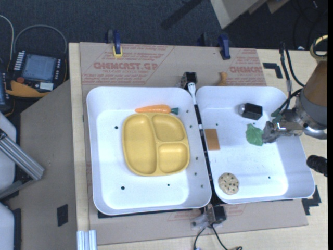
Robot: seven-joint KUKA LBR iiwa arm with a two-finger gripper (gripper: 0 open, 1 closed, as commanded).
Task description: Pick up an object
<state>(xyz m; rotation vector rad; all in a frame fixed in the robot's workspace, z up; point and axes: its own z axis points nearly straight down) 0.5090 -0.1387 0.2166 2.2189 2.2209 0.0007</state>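
In the right bin (291,186) lie a green leafy toy (254,135), a small black block (252,111), a flat brown rectangle (212,139) and a round speckled cookie (228,183). My gripper (269,132) reaches in from the right and sits low, right against the green toy's right side. The view does not settle whether the toy is gripped. The black block lies just above and to the left of the gripper. In the left bin (104,181) a yellow divided plate (155,142) rests with an orange carrot (153,109) along its far edge.
The ridge where the two bins meet (202,145) runs down the middle. Blue clamps (117,43) hold the cardboard base at the back. Cables (286,72) hang near the arm at the right. A black handheld pendant (36,69) lies off the bench to the left.
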